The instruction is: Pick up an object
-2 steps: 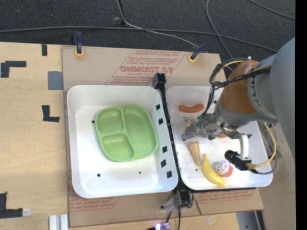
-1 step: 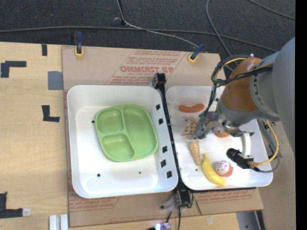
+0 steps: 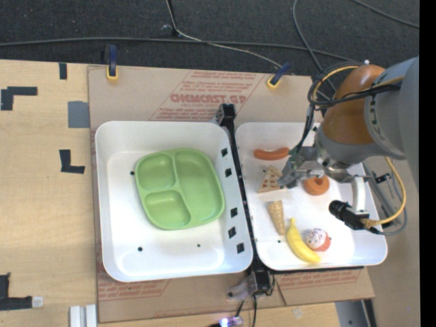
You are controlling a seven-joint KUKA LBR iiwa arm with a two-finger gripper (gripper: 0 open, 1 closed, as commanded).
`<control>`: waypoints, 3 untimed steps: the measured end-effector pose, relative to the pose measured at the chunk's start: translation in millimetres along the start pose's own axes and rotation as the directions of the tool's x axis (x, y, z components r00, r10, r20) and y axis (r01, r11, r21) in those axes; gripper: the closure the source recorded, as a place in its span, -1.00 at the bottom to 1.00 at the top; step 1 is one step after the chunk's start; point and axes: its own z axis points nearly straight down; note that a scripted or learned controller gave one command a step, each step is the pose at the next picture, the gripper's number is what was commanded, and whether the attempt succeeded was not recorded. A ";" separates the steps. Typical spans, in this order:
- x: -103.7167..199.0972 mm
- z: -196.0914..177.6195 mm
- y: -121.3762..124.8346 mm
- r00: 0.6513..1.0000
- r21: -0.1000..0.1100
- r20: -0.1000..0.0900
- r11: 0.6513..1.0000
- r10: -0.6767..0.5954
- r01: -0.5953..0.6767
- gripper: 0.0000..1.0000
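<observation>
The right bin (image 3: 368, 254) holds several toy foods. A red sausage (image 3: 271, 153) lies at the back and a pizza slice (image 3: 271, 179) sits just in front of it. An orange round piece (image 3: 315, 185) lies to the right of the slice. Nearer the front are a tan cone (image 3: 277, 216), a yellow banana (image 3: 300, 242) and a white-and-red piece (image 3: 317, 238). My gripper (image 3: 291, 174) hangs low over the bin between the pizza slice and the orange piece, right beside the slice's right edge. Nothing shows in its grasp.
The left bin (image 3: 109, 182) holds a green divided plate (image 3: 180, 188). A black divider (image 3: 235, 182) runs between the bins. The arm's grey body (image 3: 371, 125) and its cables (image 3: 388, 210) cover the right bin's far right side.
</observation>
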 end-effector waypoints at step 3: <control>60.6 -85.9 -20.9 1.000 0.005 -0.001 1.000 -0.004 0.004 1.00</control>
